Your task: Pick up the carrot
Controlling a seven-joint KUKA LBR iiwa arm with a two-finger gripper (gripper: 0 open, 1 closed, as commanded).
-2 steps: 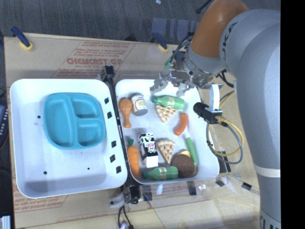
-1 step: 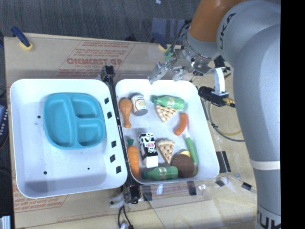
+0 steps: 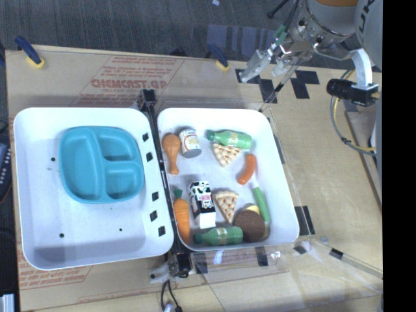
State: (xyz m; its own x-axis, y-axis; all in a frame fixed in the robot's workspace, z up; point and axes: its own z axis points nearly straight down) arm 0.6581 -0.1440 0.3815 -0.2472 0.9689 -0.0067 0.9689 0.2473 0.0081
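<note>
The carrot is an orange, tapered piece lying along the left wall of the right bin, near its front corner. A milk carton stands just to its right and a green bottle lies at its front end. My gripper hangs above the bench beyond the right bin's far edge, well away from the carrot and high over the tabletop. Nothing is seen in it.
The right bin also holds a chicken drumstick, a can, a second green bottle, two pizza slices, a sausage and a brown round piece. A blue divided tray sits in the left bin.
</note>
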